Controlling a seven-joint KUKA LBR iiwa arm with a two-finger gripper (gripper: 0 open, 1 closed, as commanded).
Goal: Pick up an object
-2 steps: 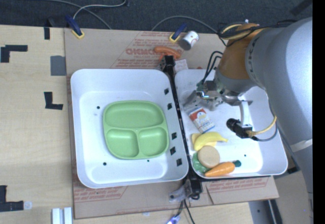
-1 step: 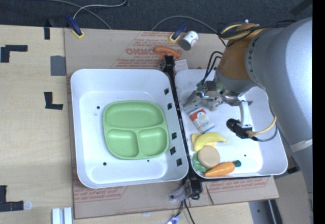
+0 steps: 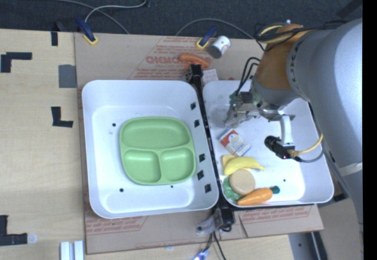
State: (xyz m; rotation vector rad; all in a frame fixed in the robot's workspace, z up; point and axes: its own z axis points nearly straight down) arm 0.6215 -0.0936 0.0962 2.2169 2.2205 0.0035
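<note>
Camera view, looking down at a slant: the grey KUKA arm (image 3: 330,70), with its orange band (image 3: 274,67) above the wrist, is reaching in from three o'clock over the right white bin (image 3: 312,191). Its gripper (image 3: 235,112) is hanging low over the bin's upper half, near the centre divider; whether the claw is open or closed, or has anything in it, cannot be told from this angle.

Toy food is lying clustered at the bin's six o'clock end, apart from the claw: a yellow banana (image 3: 241,164), a round tan bun-like piece (image 3: 242,181) touching it just below, an orange carrot (image 3: 256,196) at the bottom edge, and a bit of green (image 3: 228,194) peeking out at the bun's seven o'clock. A small red-and-white packet (image 3: 234,141) is resting between the gripper and the banana.

A green divided plate (image 3: 158,150) with three compartments is sitting in the middle of the left white bin (image 3: 97,105). Both bins are resting on a cardboard sheet (image 3: 135,58), with an orange-red sausage-shaped item (image 3: 194,59) lying on it at twelve o'clock of the divider.
</note>
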